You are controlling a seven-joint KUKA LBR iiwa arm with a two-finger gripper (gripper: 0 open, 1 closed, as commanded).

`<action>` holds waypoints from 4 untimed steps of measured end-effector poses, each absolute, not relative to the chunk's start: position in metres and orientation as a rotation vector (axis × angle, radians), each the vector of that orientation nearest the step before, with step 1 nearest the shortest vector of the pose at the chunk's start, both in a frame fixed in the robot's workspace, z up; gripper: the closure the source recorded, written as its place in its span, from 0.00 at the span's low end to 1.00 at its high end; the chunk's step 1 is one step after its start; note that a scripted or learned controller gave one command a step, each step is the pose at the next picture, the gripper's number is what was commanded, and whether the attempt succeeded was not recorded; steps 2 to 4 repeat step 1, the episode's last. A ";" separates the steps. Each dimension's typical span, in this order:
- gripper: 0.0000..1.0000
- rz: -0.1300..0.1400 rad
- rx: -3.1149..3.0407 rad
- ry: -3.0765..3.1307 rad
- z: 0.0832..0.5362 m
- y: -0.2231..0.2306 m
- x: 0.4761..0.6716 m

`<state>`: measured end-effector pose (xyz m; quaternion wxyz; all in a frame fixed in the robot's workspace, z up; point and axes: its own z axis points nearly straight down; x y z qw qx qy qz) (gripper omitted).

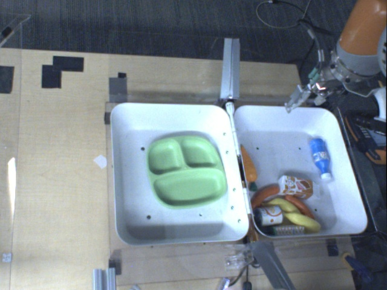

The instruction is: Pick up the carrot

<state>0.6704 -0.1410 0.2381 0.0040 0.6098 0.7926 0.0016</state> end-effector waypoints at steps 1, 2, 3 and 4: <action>0.00 0.004 1.947 2.460 0.151 -0.120 0.587; 0.00 0.004 1.947 2.460 0.151 -0.120 0.587; 0.00 0.004 1.947 2.460 0.151 -0.120 0.587; 0.00 0.004 1.947 2.460 0.151 -0.120 0.587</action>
